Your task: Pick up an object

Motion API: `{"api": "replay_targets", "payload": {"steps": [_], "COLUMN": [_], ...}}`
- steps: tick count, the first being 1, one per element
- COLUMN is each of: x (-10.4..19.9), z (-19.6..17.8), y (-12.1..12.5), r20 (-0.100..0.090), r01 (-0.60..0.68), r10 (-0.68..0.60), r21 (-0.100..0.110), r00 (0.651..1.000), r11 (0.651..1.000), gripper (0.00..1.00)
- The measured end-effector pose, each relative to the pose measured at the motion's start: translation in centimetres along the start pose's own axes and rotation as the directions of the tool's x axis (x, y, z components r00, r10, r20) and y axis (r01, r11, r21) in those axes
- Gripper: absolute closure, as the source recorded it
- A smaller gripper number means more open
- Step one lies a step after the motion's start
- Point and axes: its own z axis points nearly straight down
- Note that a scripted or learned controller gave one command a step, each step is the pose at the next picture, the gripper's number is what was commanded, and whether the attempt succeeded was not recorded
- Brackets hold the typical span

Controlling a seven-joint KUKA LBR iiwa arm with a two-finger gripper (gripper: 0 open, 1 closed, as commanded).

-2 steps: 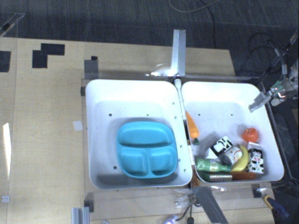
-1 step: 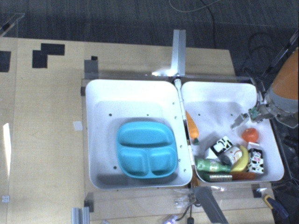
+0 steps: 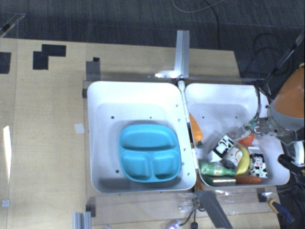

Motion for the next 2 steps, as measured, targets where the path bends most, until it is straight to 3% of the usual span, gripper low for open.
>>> {"api": "replay_targets", "payload": {"steps": [1,2], "x": [0.4,0.4], "z": [0.0,-1.2], "y": [-2.1,-1.9], "r20": [-0.003,0.0], "r01": [-0.161,-0.158], "r10": [0.161,0.158], "r21": [-0.003,-0.009], "r00": [0.987,0.987], "r11": [0.987,0.987], "gripper": [0.0,1.0]}}
